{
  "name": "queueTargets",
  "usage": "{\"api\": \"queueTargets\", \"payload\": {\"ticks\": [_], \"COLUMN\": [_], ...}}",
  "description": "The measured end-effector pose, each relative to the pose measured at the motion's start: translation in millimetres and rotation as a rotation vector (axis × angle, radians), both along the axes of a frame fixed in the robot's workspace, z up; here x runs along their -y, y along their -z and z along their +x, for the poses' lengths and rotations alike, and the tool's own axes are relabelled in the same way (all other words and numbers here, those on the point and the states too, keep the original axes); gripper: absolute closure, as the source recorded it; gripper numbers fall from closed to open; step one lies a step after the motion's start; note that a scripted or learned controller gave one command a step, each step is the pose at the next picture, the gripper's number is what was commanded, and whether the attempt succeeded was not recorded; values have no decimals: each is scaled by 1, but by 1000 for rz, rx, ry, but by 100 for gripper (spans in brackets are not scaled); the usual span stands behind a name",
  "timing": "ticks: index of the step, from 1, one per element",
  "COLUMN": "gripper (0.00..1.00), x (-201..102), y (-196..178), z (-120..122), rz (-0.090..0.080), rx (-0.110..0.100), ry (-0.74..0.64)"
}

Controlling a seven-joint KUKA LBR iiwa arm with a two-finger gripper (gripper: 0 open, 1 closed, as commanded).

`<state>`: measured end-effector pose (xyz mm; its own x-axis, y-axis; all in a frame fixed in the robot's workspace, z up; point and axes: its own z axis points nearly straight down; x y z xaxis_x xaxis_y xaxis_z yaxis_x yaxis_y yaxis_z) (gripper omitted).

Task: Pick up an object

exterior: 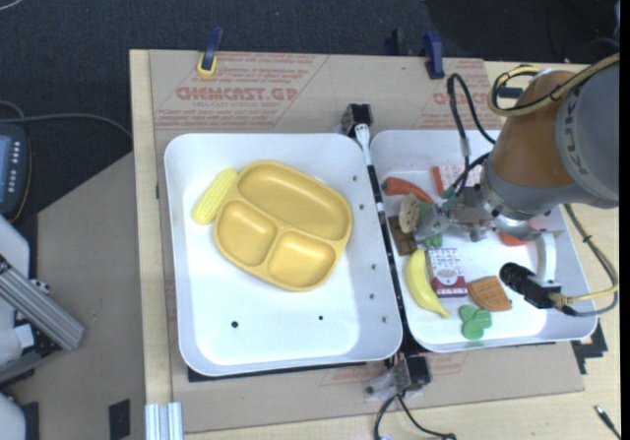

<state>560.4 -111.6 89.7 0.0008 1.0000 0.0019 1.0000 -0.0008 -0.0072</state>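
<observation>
The right bin (522,322) holds several small items: a yellow banana (423,282), a red and white packet (448,271), a brown toast-like piece (489,293), a green piece (474,323), a red-orange piece (406,187) and a brown piece (407,223). My gripper (433,221) is low over the left part of this bin, just above the banana and packet and beside the brown piece. The grey wrist with its orange band (532,148) covers the bin's right half. Nothing is visibly held.
The left bin (276,325) contains a yellow divided tray (283,224) with a corn cob (215,195) against its left edge. A black divider bar (379,221) runs between the bins. Cables (468,113) loop behind the arm; a black connector (527,285) hangs near the toast-like piece.
</observation>
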Motion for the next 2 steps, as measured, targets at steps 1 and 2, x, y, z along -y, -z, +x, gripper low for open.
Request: {"api": "queueTargets", "payload": {"ticks": [1,2], "gripper": [0,100], "x": [0,0], "y": [5,-5], "z": [0,0], "rz": [-1,-1], "rx": [4,7], "ry": [0,1]}}
